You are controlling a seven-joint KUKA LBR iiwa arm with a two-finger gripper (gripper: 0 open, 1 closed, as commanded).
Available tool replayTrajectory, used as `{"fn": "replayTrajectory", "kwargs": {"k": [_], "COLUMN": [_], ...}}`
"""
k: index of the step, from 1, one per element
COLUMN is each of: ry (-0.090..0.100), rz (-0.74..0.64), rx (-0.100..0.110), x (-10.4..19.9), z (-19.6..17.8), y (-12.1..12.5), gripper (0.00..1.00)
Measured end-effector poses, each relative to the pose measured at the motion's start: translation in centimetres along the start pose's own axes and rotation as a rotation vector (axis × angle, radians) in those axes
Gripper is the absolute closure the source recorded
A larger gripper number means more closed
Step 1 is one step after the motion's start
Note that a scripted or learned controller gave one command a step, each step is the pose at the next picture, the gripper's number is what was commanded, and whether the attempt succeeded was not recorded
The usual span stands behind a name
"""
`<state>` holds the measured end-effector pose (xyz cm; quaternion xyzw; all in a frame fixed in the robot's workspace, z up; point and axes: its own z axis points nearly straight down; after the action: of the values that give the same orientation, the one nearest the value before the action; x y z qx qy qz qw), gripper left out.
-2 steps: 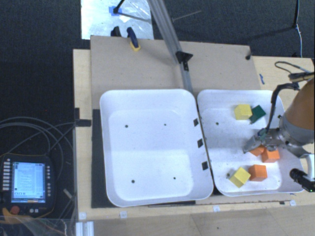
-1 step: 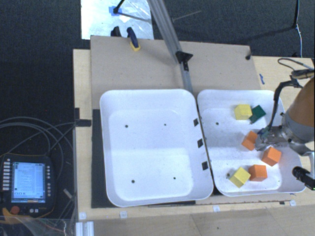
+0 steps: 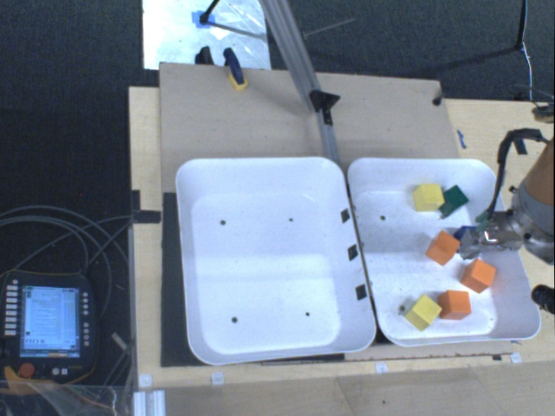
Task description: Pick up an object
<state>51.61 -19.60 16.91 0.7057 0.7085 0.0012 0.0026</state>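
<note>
I see the gripper low in the right bin, right side of frame, arm coming in from the right edge. Can't tell how the tool is set; too small and blurred. It sits just beside an orange cube, with a blue block touching or under it, mostly hidden. Upper part of that bin: yellow cube next to a green block. Lower part: a second orange cube, a third, and a second yellow cube beside it. Left bin at centre. Pendant lower left.
</note>
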Motion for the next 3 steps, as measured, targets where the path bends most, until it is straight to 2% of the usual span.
{"fn": "replayTrajectory", "kwargs": {"k": [2, 3], "ry": [-0.001, 0.003], "rz": [-0.002, -0.006], "rx": [-0.003, 0.003], "x": [0.4, 5.4], "z": [-11.8, -10.2], "y": [0.5, 0.7], "gripper": [1.0, 1.0]}}
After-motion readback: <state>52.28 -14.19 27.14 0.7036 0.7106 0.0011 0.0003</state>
